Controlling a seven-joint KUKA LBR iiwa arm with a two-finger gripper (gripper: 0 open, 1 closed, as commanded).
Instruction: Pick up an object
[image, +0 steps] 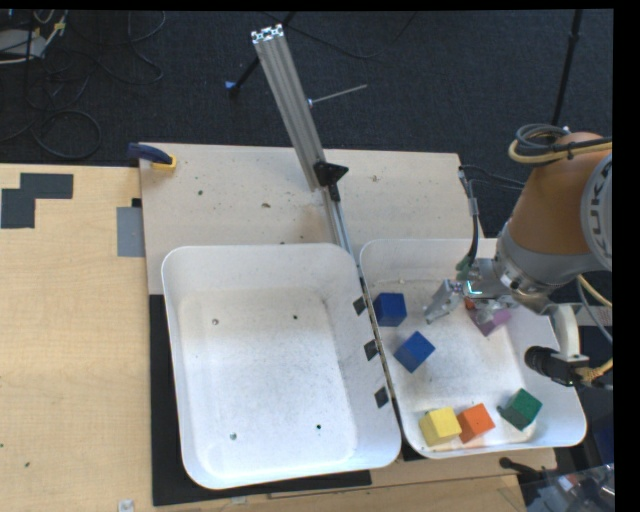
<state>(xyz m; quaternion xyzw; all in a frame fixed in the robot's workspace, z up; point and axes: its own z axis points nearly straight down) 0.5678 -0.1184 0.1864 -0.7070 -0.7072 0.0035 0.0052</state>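
The gripper (443, 300), fingers spread and empty, hangs over the right bin (560, 437) just beside two blue cubes (390, 308), (414, 351); no object is grasped yet, so the pick remains to do.

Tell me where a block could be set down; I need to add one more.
The left bin offers open floor wall to wall. The right bin is crowded: blue cubes, gripper, and yellow, orange and green cubes along its front edge.
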